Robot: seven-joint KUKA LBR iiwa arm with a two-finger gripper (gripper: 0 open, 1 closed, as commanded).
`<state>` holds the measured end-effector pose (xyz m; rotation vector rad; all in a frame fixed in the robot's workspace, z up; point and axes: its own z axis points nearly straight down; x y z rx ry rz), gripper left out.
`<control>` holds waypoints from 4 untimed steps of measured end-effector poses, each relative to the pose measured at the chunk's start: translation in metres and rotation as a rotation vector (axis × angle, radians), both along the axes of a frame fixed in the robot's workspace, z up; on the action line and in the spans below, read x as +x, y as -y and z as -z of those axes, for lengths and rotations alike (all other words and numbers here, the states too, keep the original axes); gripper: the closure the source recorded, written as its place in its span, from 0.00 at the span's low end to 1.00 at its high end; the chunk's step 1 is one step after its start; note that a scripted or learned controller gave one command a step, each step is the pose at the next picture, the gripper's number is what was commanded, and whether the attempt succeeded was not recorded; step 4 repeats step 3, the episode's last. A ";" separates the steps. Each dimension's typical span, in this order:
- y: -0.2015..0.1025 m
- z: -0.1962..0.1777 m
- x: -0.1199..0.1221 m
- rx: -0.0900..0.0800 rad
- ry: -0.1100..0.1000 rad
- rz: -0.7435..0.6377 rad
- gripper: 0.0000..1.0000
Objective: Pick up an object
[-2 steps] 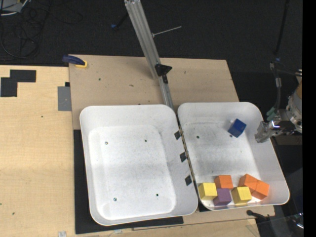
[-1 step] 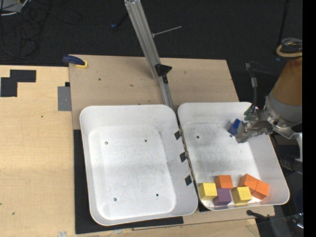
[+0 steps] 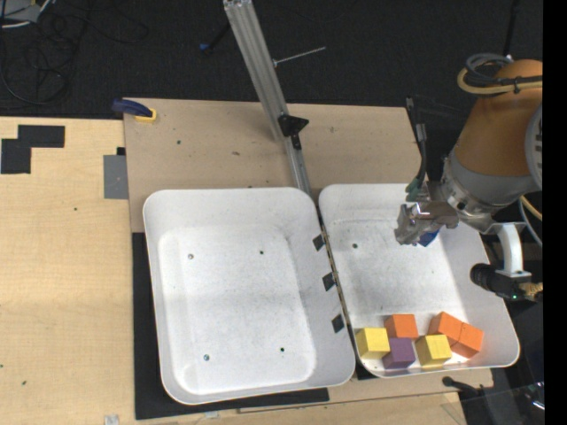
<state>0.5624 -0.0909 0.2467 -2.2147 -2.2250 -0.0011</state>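
Partway at best, judging by the layout; no finished pickup to be seen. End effector [image 3: 418,224] poised low over the right bin [image 3: 372,204], toward that bin's far right part and well apart from the cluster of blocks. Spread or pressed together: cannot tell, given the bulk of the wrist and the slant of the camera view. Small blue thing [image 3: 431,236] just beside and below the end effector, touching it or nearly so. Whether pinched, merely lying on the bin floor, or part of the hardware: cannot tell either, so no grasp to be claimed. Other candidates gathered along the near edge of the right bin, toward its near right corner: yellow block [image 3: 373,340], orange block [image 3: 401,326] just behind it, purple block [image 3: 400,353] in front, second yellow block [image 3: 433,350], and two orange blocks [image 3: 459,333] touching each other nearest the corner. Left bin [image 3: 177,211] alongside, separated by the shared rim. Left to do, by this reading: a sure closing on one object, then a lift clear of the bin floor.
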 end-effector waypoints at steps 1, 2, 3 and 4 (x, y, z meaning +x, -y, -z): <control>-0.048 -0.001 0.021 -0.001 0.000 0.000 1.00; -0.107 0.004 0.024 0.000 -0.003 0.000 1.00; -0.157 0.020 0.032 -0.001 -0.004 0.001 1.00; -0.157 0.020 0.032 -0.001 -0.004 0.001 1.00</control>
